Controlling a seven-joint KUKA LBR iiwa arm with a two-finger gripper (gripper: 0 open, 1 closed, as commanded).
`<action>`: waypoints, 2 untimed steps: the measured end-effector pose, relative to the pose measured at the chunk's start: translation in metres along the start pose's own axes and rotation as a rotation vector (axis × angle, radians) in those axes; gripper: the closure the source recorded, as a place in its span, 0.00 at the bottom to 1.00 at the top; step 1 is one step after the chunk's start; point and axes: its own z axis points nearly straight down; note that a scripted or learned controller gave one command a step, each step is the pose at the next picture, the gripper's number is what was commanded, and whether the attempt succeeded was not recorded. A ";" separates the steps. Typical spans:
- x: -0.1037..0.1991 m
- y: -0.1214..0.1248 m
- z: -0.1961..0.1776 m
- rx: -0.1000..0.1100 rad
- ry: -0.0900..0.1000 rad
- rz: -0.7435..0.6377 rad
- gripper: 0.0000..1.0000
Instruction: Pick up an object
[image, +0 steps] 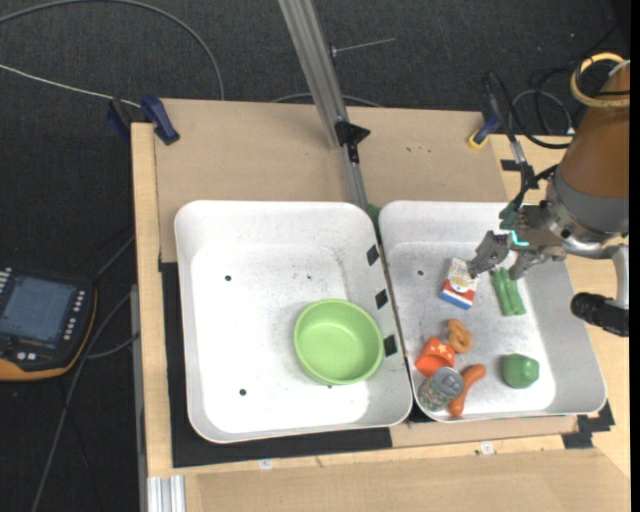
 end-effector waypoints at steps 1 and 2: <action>0.000 0.000 0.000 0.000 0.000 0.000 0.00; -0.005 -0.004 0.061 0.006 0.000 0.001 0.00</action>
